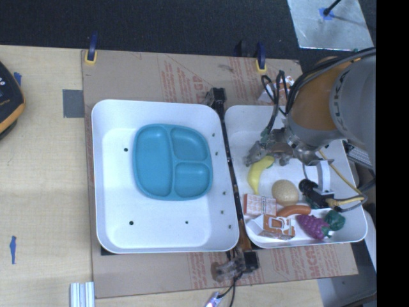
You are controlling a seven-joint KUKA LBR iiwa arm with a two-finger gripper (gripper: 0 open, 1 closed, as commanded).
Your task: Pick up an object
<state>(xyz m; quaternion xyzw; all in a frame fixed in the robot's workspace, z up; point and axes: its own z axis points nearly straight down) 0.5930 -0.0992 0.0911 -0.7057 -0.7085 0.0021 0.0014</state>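
The gripper (265, 147) is hanging low over the right bin (238, 123), near its left wall, directly above the smooth curved banana (257, 171); whether its metal fingers are apart or together, I cannot tell. A rounded beige potato (285, 190) is lying just beside the banana. A glossy blue divided plate (172, 161) is sitting mid left bin (102, 171).

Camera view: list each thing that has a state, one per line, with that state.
Gripper: low in the right bin, at the banana's upper end.
Banana: lying in the right bin.
Potato: resting beside the banana.
Grapes: lying at the bin's lower edge.
Blue divided plate: flat, right way up, in the left bin.
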